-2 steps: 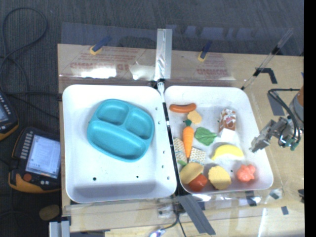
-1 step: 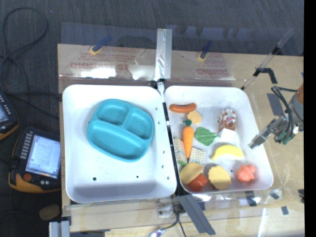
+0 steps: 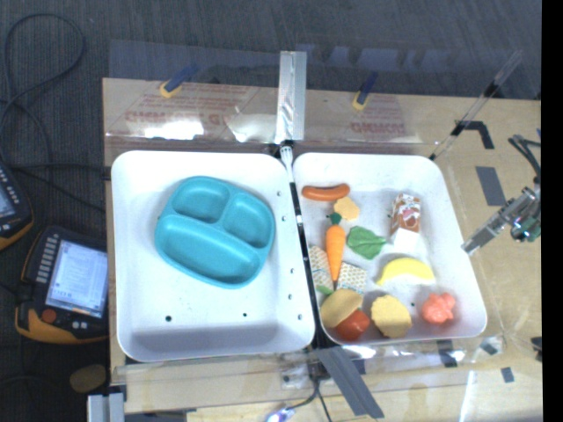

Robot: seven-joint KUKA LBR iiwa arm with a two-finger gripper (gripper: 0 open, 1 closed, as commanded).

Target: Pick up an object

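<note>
Claw [image 3: 526, 216] sits at the far right of the view, over the bare bench [image 3: 515, 315] and outside the right bin [image 3: 457, 236] — well apart from everything inside it. It is small and partly cut off at the frame edge; whether it is wide or narrow I cannot tell. Nothing shows gripped in it.

Taking the right bin as landmark: all the candidate objects lie inside it, none lifted.
- Sausage [image 3: 325, 192] at the bin's upper left corner, lying flat.
- Carrot [image 3: 335, 242] below the sausage, lengthwise along the left wall.
- Green leaf [image 3: 365, 241] just beside the carrot, toward the bin's middle.
- Brown-and-white packet [image 3: 405, 213] in the upper middle.
- Yellow wedge [image 3: 405, 270] below the packet, near the middle.
- Red-orange lump [image 3: 438, 307] at the lower right corner — the piece nearest the claw.
- Yellow round piece [image 3: 391, 316] and a tan-and-red piece [image 3: 344, 313] along the lower wall, touching or nearly so.

Left of that bin, the left bin [image 3: 132, 306] holds a blue divided plate [image 3: 215, 229], tilted somewhat in the view.

Progress, as I judge it: nothing done yet. No approach over the bin, no descent, no contact. Everything is left — travel in over the right bin, choose a piece, come down, close, lift. The crowded lower wall looks awkward; the packet or the red-orange lump stand more apart.
</note>
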